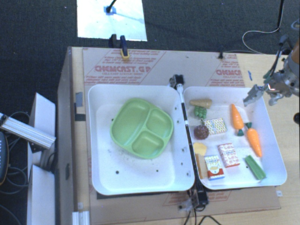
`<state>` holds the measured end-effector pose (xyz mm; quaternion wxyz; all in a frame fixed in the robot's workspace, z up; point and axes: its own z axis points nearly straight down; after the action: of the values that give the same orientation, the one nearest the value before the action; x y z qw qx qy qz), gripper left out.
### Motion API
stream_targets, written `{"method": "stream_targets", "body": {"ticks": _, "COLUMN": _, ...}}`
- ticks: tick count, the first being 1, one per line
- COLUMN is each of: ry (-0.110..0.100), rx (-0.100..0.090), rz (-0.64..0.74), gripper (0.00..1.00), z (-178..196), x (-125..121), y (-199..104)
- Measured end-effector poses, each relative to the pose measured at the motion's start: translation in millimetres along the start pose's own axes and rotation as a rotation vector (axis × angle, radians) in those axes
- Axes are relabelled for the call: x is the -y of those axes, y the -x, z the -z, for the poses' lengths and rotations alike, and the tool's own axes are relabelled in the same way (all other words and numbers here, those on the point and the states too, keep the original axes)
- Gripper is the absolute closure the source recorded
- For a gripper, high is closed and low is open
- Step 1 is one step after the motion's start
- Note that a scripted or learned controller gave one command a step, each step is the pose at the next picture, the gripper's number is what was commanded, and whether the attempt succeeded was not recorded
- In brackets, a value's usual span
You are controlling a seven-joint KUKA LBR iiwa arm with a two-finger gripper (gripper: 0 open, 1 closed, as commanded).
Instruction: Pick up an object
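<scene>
My gripper point(261, 97) hangs over the far right corner of the right bin point(276, 165), open, with nothing between its fingers. Just below and left of it lies an orange carrot point(236, 117), and a second carrot point(253, 141) lies nearer the front. The same bin holds a tan potato-like piece point(200, 103), a small green piece point(200, 111), a brown round item point(201, 132), a patterned box point(215, 125), a yellow slice point(200, 148), two red-and-white boxes point(214, 167) point(228, 154) and a green stick point(255, 167).
The left bin point(101, 172) holds a light green divided plate point(142, 128). A black clamp rail point(185, 121) runs between the two bins. Cardboard lies under both bins, and a cable loops at the far right.
</scene>
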<state>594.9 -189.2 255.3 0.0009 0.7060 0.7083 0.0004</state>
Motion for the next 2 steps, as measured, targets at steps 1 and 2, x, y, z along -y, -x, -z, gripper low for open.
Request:
{"method": "stream_targets", "body": {"ticks": 1, "ry": -0.006, "rx": -0.002, "rz": 0.001, "gripper": 0.0, "z": -148.4, "x": -58.1, "y": -14.6}}
{"method": "stream_targets", "body": {"ticks": 2, "ry": 0.001, "rx": -0.001, "rz": 0.002, "gripper": 0.0, "z": -170.7, "x": -74.1, "y": -33.8}}
